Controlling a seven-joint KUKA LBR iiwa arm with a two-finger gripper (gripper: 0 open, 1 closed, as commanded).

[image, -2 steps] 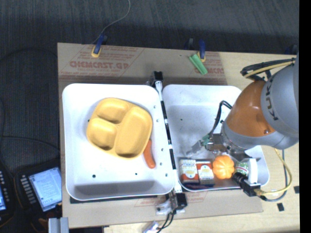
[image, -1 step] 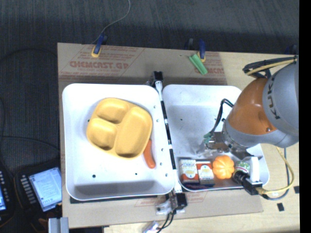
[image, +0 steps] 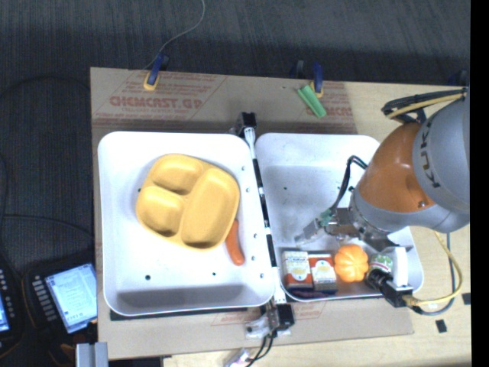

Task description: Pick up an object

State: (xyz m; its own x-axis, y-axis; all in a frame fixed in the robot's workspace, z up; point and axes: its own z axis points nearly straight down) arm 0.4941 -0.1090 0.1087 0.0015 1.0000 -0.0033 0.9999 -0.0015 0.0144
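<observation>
Your tool [image: 330,224] hangs over the right bin [image: 306,176], just above the front-edge pile — I cannot tell how it is set. Small orange pumpkin [image: 351,262] sits jammed between two juice cartons [image: 309,270] and the arm. Risk: crowding, so you may clip a carton or the bin wall and come up with nothing.

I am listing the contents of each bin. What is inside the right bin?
Along the near wall of the right bin lie two small cartons and an orange ball. The arm covers the bin's right part.
</observation>
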